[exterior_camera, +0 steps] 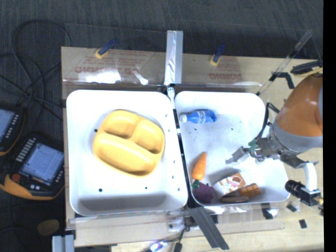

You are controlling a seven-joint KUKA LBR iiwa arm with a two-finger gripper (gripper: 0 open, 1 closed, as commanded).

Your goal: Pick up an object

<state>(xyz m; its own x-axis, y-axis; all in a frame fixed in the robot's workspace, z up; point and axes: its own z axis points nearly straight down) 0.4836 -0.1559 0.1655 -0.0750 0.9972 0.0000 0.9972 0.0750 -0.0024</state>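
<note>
jaw state: cannot tell. gripper (242, 154) hovers over right bin (226, 101), above a small packet (230, 183) and brown piece (242, 192). carrot (199, 166) to its left, blue bottle (199, 116) farther back. yellow bread (128, 141) in left bin (84, 193).

One fixed camera, high above the bench, looking down at a slant.

The single view takes in both shallow white plastic bins side by side, the left bin (79, 140) and the right bin (231, 101), filling the middle of the frame at a moderate distance. Their far rims lie toward the top of the frame and their near rims toward the bottom. Beyond the far rims the pale wooden bench top (71, 56) and dark grey carpet (157, 7) are visible, so the lens tilts slightly away from straight down. The grey arm with its orange band (302, 112) enters from the right edge, over the right bin's right rim.
</note>
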